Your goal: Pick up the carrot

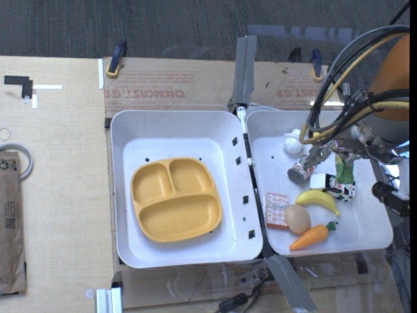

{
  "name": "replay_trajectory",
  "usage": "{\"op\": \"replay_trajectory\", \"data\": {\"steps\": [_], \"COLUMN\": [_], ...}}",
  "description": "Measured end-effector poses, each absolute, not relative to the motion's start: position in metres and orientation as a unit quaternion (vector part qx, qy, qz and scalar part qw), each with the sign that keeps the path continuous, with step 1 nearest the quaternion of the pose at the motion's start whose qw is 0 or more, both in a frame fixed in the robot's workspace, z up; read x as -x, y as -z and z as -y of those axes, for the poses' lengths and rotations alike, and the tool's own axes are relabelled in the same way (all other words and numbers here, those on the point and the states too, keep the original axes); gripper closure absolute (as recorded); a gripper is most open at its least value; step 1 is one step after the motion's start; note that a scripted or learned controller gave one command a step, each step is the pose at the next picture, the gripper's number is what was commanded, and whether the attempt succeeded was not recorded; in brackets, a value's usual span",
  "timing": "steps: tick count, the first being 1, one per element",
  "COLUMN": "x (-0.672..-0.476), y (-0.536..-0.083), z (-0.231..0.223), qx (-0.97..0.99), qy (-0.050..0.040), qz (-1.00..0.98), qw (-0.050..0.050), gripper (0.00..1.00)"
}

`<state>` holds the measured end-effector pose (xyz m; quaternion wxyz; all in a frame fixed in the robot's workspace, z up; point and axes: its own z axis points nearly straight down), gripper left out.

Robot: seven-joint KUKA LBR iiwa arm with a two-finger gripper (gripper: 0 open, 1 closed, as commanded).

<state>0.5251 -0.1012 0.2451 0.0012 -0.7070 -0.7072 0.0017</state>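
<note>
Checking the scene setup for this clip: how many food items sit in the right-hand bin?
3 clearly: a banana mid-bin, a carrot near the front edge, and a tan egg-like item between them, left of both. The arm may hide others behind it.

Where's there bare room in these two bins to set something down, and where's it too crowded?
Left bin: bare floor rings the yellow divided plate, widest along the back wall. Right bin: the back-left floor is free, behind the white ball. Crowded at its front, where the card, egg, banana and carrot cluster, and mid-bin under the gripper.
</note>
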Motion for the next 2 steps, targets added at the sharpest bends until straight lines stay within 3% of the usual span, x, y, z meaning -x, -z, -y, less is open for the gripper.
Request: {"op": "replay_trajectory", "data": {"steps": [1,2], "x": [-0.477,-0.478], "y": [-0.190,-0.371], "z": [0.075,0.085], "qx": [0.702,0.744], "qy": [-0.0020,-0.0023], "qz": [0.712,0.669], "qw": [0.001,0.000], "gripper": [0.00,0.00]}}
